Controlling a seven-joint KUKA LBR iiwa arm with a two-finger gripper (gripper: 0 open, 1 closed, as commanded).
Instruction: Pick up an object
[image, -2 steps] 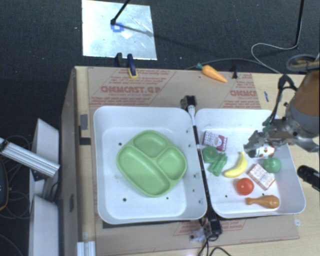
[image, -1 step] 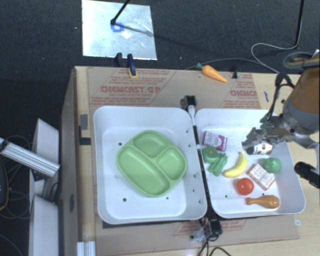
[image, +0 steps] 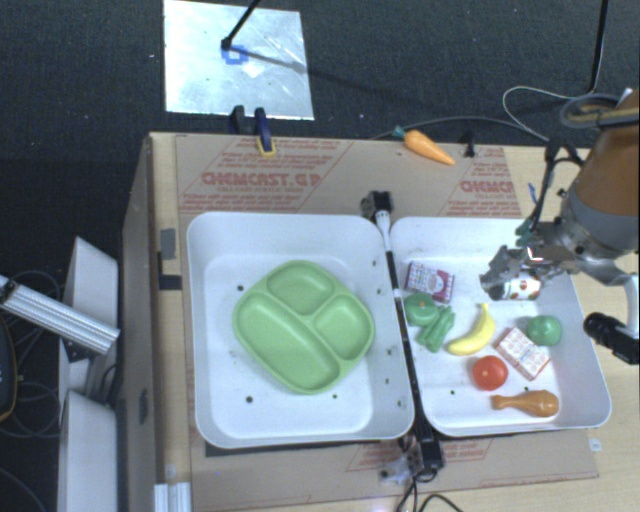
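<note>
Right bin (image: 590, 385): banana (image: 473, 333), tomato (image: 489, 372), drumstick (image: 526, 403), green pepper (image: 434, 325), cartons; gripper (image: 510, 270) low over small can (image: 522, 289), finger state cannot be told. Left bin (image: 215, 300): green divided plate (image: 303, 325)

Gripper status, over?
Gripper low over right bin, near a small can; grip unclear. Banana, tomato, boxes loose in bin. Green tray in left bin, out of the way.

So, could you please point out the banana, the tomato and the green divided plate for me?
banana (image: 473, 333): camera view, middle of its curved yellow body.
tomato (image: 489, 373): camera view, centre of its red top.
green divided plate (image: 262, 352): camera view, outer rim at its lower left.
</note>
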